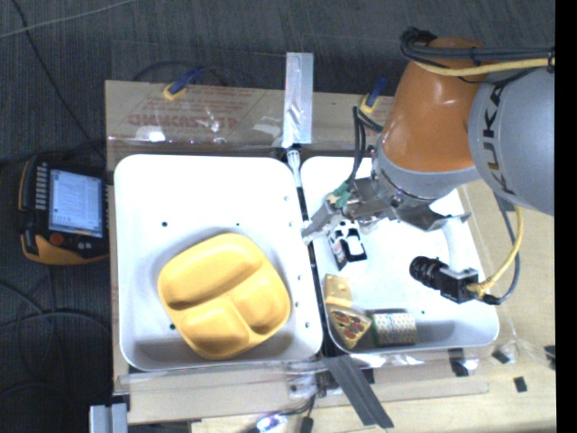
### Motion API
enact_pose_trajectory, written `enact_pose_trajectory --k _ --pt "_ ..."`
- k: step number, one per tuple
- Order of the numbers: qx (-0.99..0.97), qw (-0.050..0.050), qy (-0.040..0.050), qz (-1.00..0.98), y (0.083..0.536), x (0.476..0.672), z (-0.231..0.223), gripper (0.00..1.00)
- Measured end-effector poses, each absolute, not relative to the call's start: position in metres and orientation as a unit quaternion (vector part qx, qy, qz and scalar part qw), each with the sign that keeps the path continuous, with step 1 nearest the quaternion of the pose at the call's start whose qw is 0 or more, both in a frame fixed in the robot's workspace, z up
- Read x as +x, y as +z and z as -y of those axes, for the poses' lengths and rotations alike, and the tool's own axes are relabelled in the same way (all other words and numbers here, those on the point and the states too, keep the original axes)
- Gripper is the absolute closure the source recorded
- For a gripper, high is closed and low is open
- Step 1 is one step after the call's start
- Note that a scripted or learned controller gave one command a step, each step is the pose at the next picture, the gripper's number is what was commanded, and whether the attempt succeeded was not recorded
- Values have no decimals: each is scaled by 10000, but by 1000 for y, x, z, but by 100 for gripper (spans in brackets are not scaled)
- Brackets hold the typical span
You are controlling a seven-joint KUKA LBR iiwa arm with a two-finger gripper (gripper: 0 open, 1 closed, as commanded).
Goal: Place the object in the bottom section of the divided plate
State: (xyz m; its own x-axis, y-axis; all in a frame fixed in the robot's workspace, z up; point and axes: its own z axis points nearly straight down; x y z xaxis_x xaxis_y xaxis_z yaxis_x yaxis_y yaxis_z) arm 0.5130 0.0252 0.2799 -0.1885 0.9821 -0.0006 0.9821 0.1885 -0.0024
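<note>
1. Here the yellow divided plate [224,294] lies in the left bin [144,188], turned at a slant, low and towards the middle wall. White floor shows all round it, widest above it and to its left.
2. The plate's near corner sits close to the left bin's lower edge, and its right side is just beside the divider between the bins.
3. In the right bin [397,296] a slice of toy pizza [344,314] lies in the lower left corner, against the rim by the divider.
4. A small silvery can-like thing [394,328] lies on its side just to the right of the pizza slice, hard by the bin's lower edge.
5. The gripper [346,242] hangs over the upper left of the right bin, near the divider, above the pizza slice and apart from it.
6. I cannot tell how its fingers stand; nothing can be made out between them.
7. The arm [451,124], with its orange band, covers the bin's upper right part. A black cylinder [440,276] on a yellow cable juts over the right side of the bin.
</note>
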Motion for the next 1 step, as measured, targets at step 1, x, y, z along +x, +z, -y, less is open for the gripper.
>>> enact_pose_trajectory --k 1 --pt "-6706 8 12 7418 257 506 -68 0"
